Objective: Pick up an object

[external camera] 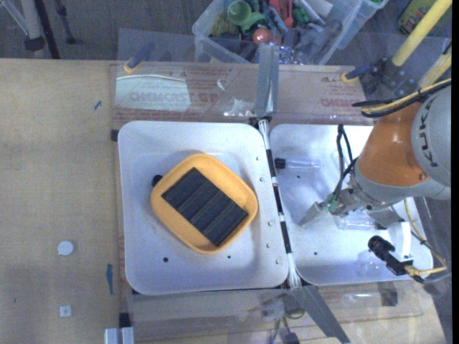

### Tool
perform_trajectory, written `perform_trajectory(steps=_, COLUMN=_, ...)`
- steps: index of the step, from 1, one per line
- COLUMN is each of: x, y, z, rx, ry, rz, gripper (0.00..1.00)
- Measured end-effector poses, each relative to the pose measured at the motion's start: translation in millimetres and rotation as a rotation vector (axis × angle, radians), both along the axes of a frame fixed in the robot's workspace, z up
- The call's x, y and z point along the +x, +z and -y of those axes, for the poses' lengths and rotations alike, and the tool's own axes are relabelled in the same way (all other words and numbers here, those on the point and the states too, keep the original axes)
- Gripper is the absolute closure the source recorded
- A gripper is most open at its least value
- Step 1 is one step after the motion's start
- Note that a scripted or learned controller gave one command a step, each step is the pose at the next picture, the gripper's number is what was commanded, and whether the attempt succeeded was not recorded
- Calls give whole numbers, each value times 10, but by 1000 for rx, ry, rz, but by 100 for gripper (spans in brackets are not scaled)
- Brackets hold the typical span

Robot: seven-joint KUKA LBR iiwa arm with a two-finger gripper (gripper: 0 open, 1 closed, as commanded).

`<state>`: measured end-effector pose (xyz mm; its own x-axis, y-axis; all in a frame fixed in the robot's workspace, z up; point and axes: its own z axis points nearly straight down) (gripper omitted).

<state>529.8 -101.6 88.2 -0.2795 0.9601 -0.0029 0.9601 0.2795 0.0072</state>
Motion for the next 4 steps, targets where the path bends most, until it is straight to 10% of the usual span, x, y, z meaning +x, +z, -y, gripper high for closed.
perform_trajectory(steps=1, x=506, y=1590, z=-778, rx=-1, ry=141, rz=-5, gripper=0)
perform_trajectory(steps=4, x=506, y=1590, z=-777, rx=-1, ry=141, rz=-5, gripper=0)
